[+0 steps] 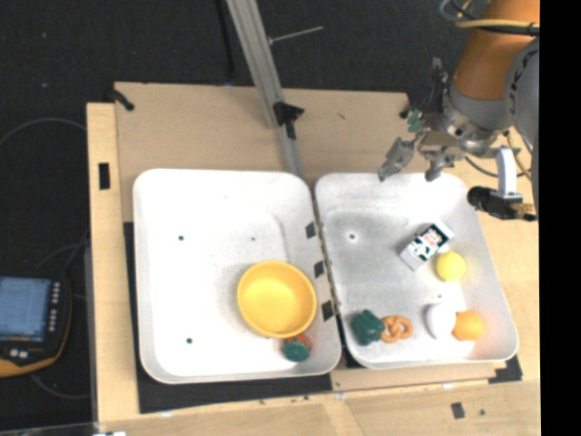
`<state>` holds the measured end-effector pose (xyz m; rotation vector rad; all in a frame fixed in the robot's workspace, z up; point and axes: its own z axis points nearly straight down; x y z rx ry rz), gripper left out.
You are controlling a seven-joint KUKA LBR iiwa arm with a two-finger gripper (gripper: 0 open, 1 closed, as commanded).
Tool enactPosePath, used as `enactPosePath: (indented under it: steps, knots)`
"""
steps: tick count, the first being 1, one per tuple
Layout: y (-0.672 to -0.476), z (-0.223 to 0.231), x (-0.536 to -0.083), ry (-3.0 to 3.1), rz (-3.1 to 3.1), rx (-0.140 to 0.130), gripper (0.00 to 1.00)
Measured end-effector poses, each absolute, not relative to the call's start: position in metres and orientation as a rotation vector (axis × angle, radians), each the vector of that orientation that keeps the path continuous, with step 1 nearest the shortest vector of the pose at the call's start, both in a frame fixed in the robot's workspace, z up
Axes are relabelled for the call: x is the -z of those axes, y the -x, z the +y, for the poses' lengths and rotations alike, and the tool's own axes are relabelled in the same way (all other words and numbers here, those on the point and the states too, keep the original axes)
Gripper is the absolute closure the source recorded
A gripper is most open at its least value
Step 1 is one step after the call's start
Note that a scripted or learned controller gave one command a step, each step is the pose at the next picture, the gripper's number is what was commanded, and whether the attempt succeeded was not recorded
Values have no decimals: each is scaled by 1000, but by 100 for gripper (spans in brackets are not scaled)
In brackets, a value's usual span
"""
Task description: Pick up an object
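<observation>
Two white bins on table (218, 125): left bin (182, 207) holds yellow bowl (277, 298) at 5 o'clock; gripper (416, 163), fingers spread and holding nothing, above right bin (363, 207) at 12 o'clock.

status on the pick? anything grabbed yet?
Nothing done yet: the hand hangs open with nothing between its fingers, at the far edge of the right bin. Nothing is in hand. The whole pick is left: the small box, yellow ball and orange ball lie in that bin.
</observation>
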<state>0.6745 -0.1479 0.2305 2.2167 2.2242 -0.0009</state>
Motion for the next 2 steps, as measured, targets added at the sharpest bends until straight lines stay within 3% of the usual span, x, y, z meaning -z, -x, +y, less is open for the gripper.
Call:
enactPosePath:
  steps: [1,2]
  knots:
    - [-674,-148,-231,-2216,2224,3,0]
    - [-676,-149,-168,-2219,2226,7,0]
